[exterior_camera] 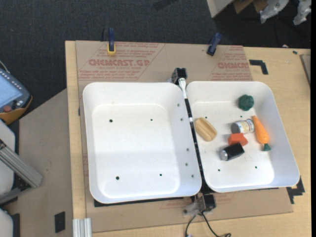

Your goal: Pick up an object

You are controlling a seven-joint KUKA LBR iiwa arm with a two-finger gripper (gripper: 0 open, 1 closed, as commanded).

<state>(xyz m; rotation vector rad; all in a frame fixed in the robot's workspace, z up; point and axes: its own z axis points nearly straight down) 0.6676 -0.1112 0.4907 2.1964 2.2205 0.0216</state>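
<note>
My claw's state I cannot tell; right bin point(281, 147) holds 6 items: green ball point(246, 101) far, carrot point(260, 131) right, tan block point(205, 129) left, black cylinder point(231, 152) near.

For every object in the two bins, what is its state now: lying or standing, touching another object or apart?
Green ball: resting apart, near the right bin's far corner.
Carrot: lying flat, beside the small bottle.
Small bottle: lying on its side.
Orange block: lying close against the black cylinder.
Black cylinder: lying on its side.
Tan bread piece: lying flat, apart.
</note>
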